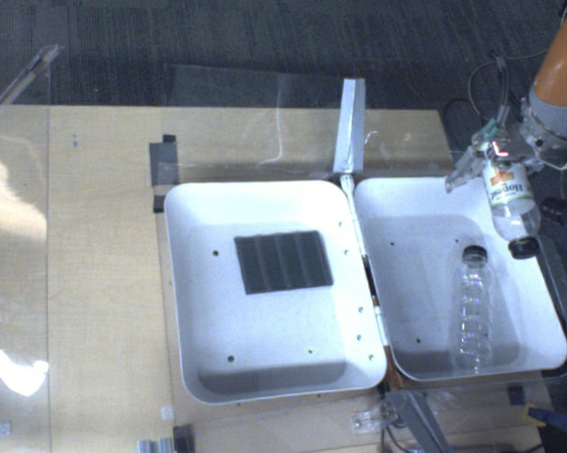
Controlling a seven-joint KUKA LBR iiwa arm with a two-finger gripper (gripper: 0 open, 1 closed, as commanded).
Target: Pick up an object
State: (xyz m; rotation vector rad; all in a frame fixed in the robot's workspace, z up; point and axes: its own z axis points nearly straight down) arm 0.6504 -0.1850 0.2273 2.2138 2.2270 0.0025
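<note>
You see the end effector [502, 164] above the right bin's [411, 356] far right corner, clamped on a labelled bottle [511, 201] that hangs cap-down over the rim. The pick looks done. A clear bottle [473, 306] lies in that bin. Pale wood worktop [91, 323]; dark carpet [256, 25] beyond.

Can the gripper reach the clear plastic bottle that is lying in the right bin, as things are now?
Probably not yet: the gripper already carries a small labelled bottle hanging from it above the right bin. The clear plastic bottle itself lies uncovered, nothing on top of it.
</note>
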